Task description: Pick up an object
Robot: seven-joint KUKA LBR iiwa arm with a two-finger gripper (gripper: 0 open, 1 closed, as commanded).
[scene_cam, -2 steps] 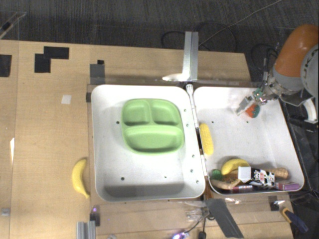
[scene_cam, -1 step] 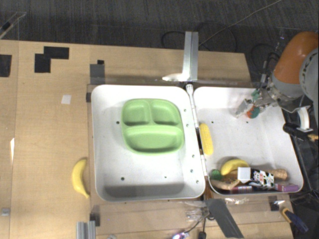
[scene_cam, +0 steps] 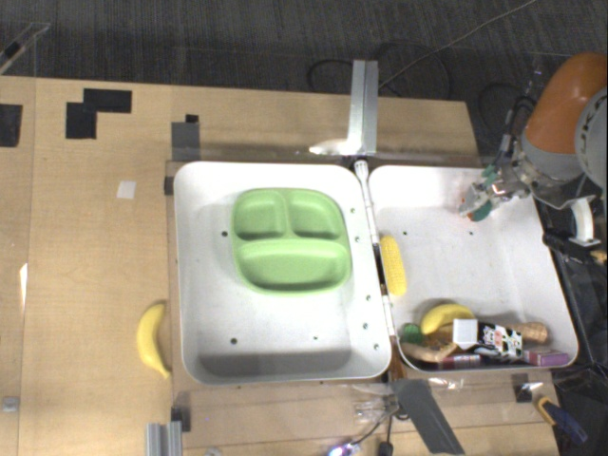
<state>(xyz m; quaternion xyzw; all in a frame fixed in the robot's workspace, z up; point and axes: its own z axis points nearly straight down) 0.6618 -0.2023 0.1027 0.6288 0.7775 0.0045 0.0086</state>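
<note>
Objects point(scene_cam: 480, 340) crowd the right bin's point(scene_cam: 494, 255) near edge, with a corn cob point(scene_cam: 392, 265) by the divider.
Gripper point(scene_cam: 484, 198) hovers over that bin's far right; its state can't be told. Green tray point(scene_cam: 289, 238) fills the left bin point(scene_cam: 204, 283).

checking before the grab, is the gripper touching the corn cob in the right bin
Apart. The camera view shows the gripper near the right bin's far end, with bare white floor between it and the corn cob lying along the divider.

Pale green plastic divided tray point(scene_cam: 289, 238), two shallow white bins point(scene_cam: 204, 345), yellow corn cob point(scene_cam: 392, 265), yellow bananas point(scene_cam: 151, 339), tan wooden tabletop point(scene_cam: 85, 283) with black patches
</note>
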